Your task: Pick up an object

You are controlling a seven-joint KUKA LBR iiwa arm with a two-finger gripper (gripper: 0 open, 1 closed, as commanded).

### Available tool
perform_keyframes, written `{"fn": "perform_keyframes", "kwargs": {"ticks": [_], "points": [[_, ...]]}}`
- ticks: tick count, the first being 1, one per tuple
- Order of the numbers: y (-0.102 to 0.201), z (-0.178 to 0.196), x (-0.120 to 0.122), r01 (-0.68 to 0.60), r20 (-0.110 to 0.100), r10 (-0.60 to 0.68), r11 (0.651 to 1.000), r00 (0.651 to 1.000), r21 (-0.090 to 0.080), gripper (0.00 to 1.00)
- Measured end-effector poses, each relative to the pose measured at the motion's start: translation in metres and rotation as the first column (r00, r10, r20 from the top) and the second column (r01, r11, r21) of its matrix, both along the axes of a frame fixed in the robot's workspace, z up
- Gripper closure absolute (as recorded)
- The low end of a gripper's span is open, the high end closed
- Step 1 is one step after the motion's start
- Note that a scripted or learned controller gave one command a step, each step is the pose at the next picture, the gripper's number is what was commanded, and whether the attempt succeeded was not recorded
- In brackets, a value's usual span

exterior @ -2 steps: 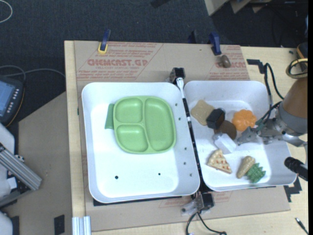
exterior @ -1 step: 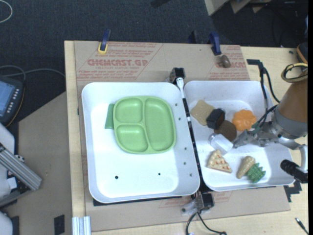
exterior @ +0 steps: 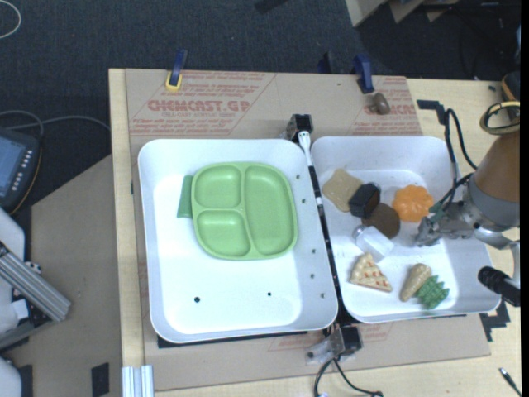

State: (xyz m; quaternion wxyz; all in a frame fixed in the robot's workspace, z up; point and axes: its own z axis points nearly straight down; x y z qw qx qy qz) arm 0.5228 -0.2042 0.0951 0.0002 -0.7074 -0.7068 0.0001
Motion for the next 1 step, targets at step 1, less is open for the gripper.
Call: {"fn": "perform_keyframes", "kwargs": {"ticks": [1], "points": [[-0.0072, 0.0600, -0.0034, 0.001, 0.005, -0.001, 1.000, 1.000, -0.003, 1.00]]}}
